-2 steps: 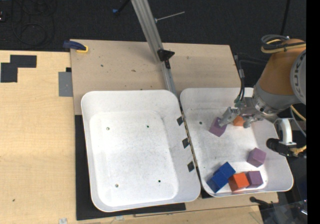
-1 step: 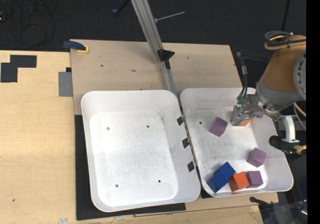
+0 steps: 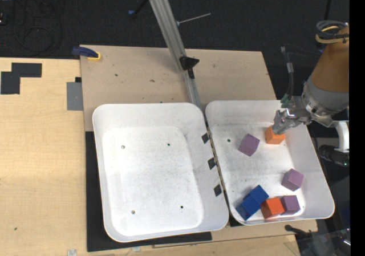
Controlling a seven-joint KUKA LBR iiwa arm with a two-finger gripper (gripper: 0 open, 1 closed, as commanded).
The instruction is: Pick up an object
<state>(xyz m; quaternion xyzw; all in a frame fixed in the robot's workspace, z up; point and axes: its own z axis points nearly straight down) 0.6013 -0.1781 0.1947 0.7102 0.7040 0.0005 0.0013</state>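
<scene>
No text, label, brand, number or sign can be read anywhere here. The blocks in the right bin (image 3: 319,192) show plain coloured faces, both white bins are unmarked, and the bench (image 3: 40,152) carries only dark blank patches without any lettering on them.

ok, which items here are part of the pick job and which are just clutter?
In play:
- gripper
- orange block right under it, in the right bin
- other candidates there: purple blocks; blue block; second orange block

Just lying about:
- left bin
- aluminium rail
- blue and yellow clamp
- black tape shapes
</scene>
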